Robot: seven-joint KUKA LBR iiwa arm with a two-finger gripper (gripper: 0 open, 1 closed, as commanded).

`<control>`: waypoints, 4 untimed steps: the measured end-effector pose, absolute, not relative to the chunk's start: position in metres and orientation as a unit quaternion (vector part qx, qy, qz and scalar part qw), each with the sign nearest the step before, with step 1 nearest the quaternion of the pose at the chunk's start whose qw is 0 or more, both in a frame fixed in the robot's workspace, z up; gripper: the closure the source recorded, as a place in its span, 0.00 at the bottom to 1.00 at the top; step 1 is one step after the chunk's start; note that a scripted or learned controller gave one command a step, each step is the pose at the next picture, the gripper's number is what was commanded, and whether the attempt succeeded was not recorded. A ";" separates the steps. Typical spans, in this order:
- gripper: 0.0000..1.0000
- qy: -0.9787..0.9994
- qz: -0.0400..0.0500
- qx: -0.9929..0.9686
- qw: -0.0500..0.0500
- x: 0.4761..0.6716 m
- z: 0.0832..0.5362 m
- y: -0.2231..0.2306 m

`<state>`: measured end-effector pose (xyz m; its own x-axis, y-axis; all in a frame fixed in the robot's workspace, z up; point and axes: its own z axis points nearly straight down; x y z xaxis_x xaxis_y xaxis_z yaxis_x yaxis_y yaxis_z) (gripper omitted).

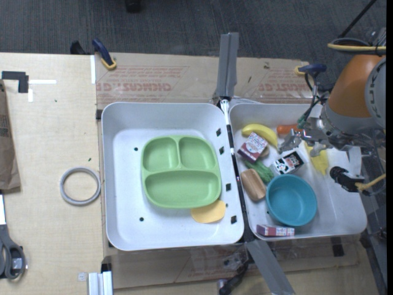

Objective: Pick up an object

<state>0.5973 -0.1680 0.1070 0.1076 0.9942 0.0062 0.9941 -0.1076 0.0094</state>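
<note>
Fingers [290,142] look spread, nothing between them. Gripper [304,141] hangs over the back of the right bin [350,226]; how high it sits above the contents I can't tell.

Nearest candidates:
- black-and-white box [288,163], just below the gripper
- yellow piece [319,160], beside it and partly hidden by the arm
- banana [259,131] and red-and-white packet [255,145], toward the divider
- blue bowl [291,200], nearer the front

Risks, as I judge them:
- Clutter is tight. A finger coming down could land on top of the box or on the bowl rim instead of straddling something, and then close on air.
- A flat box lying on the bin floor gives little edge to catch, so it's likely to slip.
- Pushing one item would shove its neighbours.
- The cable loops at the wrist hang close to the bin wall and could snag.

Text:
- Cardboard sheet [159,82] behind the bins has red print, upside down; looks like "CHEMICAL", not certain.
- Print on the packet and box is too small to read.

Left bin [113,165] holds a green divided plate [181,171], well away from the gripper.
</note>
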 end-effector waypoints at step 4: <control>1.00 0.688 0.000 0.726 0.001 0.660 0.103 -0.207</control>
<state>0.6602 -0.2069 0.1034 0.0535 0.9986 -0.0017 0.9986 -0.0535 0.0009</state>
